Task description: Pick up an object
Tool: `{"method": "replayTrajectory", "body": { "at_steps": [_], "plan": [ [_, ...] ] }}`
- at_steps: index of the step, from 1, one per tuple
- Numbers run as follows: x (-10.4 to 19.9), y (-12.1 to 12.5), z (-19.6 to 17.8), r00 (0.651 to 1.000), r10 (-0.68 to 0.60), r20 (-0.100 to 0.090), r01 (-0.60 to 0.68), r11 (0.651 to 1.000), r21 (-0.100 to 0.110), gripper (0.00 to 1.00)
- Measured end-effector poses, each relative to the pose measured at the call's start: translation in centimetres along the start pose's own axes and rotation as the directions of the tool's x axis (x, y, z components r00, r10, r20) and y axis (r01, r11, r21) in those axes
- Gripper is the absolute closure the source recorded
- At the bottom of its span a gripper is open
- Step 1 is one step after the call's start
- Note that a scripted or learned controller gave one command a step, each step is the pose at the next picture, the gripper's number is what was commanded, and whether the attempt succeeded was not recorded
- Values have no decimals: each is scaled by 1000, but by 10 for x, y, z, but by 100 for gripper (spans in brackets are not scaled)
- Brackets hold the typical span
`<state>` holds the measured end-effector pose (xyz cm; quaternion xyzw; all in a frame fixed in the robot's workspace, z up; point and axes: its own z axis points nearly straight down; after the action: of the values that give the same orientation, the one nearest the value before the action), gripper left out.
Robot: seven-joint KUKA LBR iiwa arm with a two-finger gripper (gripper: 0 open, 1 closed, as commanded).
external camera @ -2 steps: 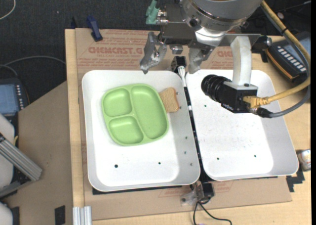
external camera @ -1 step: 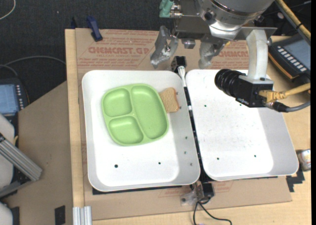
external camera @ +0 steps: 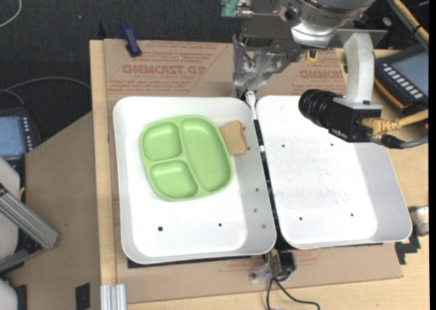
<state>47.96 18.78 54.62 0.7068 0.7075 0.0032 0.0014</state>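
Hand (external camera: 249,78) low over bins' far edge, at the seam.

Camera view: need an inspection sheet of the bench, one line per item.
Surface: two white bins side by side, left bin and right bin, on a cardboard sheet.
Job's things: green divided plate in the left bin; tan sponge-like block touching the plate's right edge.
Clutter: blue clip on the cardboard's back edge.
Grippers: gripper at the bins' back edge, above their shared seam; finger state unclear.
Cables: yellow cable at right; black wire at front.
Surroundings: dark carpet.
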Motion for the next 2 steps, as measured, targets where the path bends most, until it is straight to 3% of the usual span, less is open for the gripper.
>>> {"method": "replayTrajectory", "body": {
  "at_steps": [1, 2],
  "plan": [
    [38, -1, 12, 1000, -3, 3, 3, 1000, 10, 100],
    [6, -1, 39, 1000, 5, 5, -5, 1000, 12, 100]
  ]
}}
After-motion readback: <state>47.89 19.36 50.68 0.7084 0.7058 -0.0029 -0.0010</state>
